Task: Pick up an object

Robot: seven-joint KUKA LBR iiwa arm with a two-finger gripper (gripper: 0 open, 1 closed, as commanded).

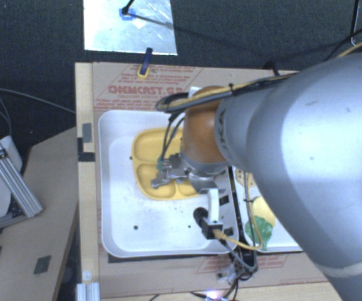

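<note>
The gripper (196, 193) hangs over the left bin (115, 168), just right of the yellow dish (148, 162). Whether it is grasping anything I cannot tell

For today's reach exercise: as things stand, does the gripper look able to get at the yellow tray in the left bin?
Probably yes: the gripper hangs right over the yellow tray, with nothing visible between them.

Open floor: left bin (115, 187), from 6 to 9 o'clock.
Obstacles: yellow divided plate (148, 162) at centre; arm (281, 143) covering 3 o'clock.
</note>
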